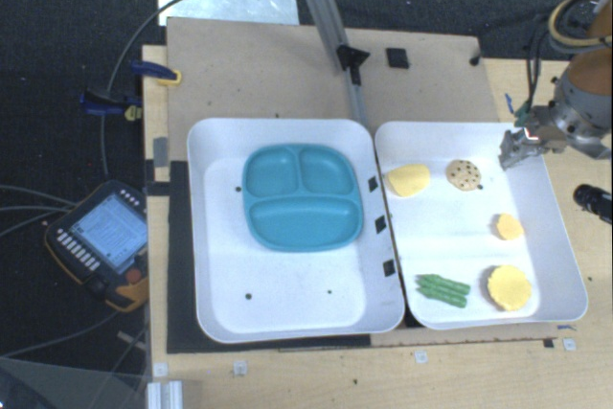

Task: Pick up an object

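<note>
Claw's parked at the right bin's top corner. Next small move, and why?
Probably slide left and slightly toward the camera, over the round speckled cookie. The claw sits at the right white bin's upper right rim with nothing visibly in it, and that cookie is the nearest item, lying apart from the pale yellow lump beside it, so there looks to be room for a clean descent.

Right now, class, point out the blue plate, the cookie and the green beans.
blue plate (303, 234): camera view, on its large lower compartment.
cookie (465, 174): camera view, on its speckled top.
green beans (442, 289): camera view, mid-bundle.
</note>
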### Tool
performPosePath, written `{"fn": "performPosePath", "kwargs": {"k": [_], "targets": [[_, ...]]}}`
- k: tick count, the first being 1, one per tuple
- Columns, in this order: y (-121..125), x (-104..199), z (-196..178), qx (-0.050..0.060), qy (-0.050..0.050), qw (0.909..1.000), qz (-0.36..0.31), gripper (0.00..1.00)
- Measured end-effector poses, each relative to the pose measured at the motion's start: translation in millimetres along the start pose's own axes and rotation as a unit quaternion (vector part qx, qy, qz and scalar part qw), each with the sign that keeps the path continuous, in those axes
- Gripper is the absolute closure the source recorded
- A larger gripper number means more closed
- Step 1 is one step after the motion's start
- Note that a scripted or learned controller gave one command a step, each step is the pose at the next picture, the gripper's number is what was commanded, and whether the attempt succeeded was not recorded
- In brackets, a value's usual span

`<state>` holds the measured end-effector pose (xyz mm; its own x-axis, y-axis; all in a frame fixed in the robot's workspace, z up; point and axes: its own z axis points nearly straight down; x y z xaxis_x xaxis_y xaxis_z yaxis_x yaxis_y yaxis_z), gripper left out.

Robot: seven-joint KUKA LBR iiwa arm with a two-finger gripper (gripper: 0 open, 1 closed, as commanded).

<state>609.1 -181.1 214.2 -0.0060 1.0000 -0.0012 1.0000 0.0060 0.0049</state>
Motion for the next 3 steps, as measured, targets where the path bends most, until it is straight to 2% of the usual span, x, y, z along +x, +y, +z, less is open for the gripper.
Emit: {"fn": "performPosePath", "kwargs": {"k": [1, 2, 3], "targets": [[-10.7, 49.4, 7.8, 0.002, 0.001, 1.0, -0.002, 1.0], [-22.6, 101.7, -6.3, 0.002, 0.002, 1.0, -0.002, 1.0], [-47.3, 148.8, -9.2, 0.003, 0.001, 1.0, -0.002, 1.0]]}}
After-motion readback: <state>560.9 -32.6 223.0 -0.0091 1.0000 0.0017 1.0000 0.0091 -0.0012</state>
